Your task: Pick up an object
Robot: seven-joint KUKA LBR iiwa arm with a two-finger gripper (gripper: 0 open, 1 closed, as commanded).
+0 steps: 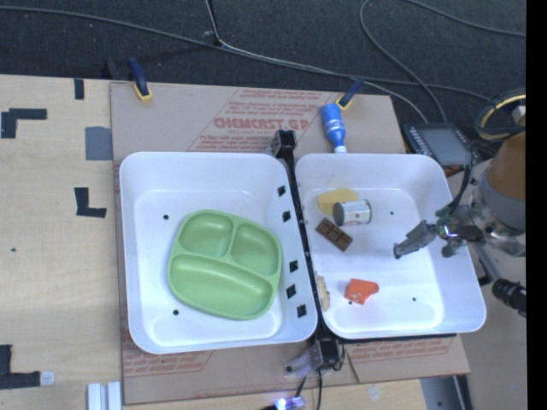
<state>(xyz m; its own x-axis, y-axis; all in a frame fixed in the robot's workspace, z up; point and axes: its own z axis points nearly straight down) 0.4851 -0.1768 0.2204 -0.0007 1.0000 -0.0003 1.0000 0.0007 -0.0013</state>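
In the right bin [427, 314] lie a yellow piece [333, 199], a small silver can [354, 213] on its side touching it, a brown chocolate bar [334, 234] and an orange-red object [361, 290]. My gripper [421, 239] hangs over the right side of this bin, reaching in from the right edge. It is apart from all these things, with the can and the bar well to its left and the orange-red object below and left of it. Nothing shows in its grasp.
The left bin [137, 229] holds a green divided plate [225, 263]. A black divider [295, 237] runs between the bins. A blue and white bottle [333, 126] lies on the board behind the right bin. Cables cross the dark floor at the back.
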